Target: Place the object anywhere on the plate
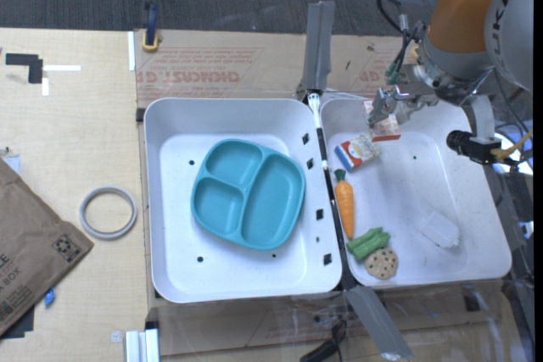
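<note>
A teal divided plate (249,193) lies in the left white bin (170,267). My gripper (384,108) hangs over the far left corner of the right bin (484,258). A small white and red item (387,130) sits right under it; whether it is held is unclear. Just below lies a small white carton with blue and red print (356,153). Along the right bin's left wall lie an orange carrot (344,205), a green pea pod (367,242) and a round cookie (381,264).
A clear plastic piece (441,229) rests at the right bin's right side. A grey divider (320,38) rises between the bins at the back. A tape ring (108,211) and a brown cardboard box (30,250) lie on the bench at left.
</note>
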Available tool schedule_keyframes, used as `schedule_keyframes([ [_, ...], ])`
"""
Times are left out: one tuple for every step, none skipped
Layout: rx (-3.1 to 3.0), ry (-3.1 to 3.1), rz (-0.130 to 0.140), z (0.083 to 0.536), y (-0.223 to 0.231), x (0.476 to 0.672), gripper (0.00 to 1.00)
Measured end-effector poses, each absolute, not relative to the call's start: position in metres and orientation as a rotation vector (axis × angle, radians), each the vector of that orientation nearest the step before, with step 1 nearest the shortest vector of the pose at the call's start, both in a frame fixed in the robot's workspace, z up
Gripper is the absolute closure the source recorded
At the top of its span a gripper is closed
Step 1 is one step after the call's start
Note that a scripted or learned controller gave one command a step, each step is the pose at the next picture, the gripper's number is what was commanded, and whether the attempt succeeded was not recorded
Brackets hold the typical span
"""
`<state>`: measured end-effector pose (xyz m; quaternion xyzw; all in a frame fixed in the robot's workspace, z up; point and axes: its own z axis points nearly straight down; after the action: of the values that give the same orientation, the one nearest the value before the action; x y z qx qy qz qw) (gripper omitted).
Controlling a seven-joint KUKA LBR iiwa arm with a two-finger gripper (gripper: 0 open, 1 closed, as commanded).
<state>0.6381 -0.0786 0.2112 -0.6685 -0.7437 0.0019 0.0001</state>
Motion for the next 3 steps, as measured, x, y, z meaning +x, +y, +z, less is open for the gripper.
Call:
schedule_keyframes([
  [-1.703, -2.637, 0.003, 0.204, -0.031, 0.602, 1.0],
  [-1.413, -2.805, 0.001, 0.206, -0.063, 0.598, 1.0],
  [-1.096, -2.942, 0.002, 0.191, 0.029, 0.546, 1.0],
])
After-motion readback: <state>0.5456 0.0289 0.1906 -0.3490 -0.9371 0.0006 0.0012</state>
